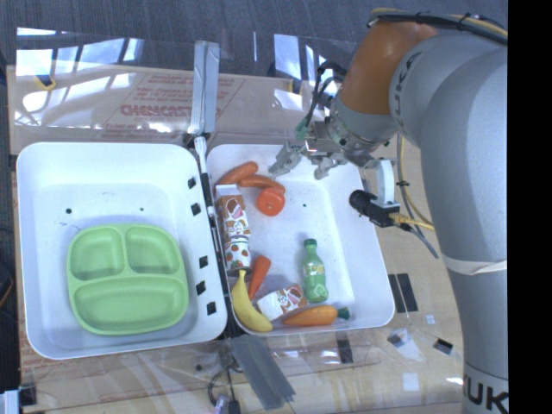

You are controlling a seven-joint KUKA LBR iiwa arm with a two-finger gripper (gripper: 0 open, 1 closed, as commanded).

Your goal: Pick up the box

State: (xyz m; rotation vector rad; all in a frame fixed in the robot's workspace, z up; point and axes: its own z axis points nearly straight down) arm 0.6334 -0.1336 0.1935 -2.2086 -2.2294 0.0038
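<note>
Right bin (pixel 366 257) held the box (pixel 233 231) at its 9 o'clock wall; I saw my claw (pixel 304 162) spread, unladen, at 12.

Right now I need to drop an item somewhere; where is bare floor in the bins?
Left bin: a bare strip behind the green plate. Right bin: bare floor between the tomato, the bottle and the right wall. Crowded along its left wall and front, around the box and banana.
</note>
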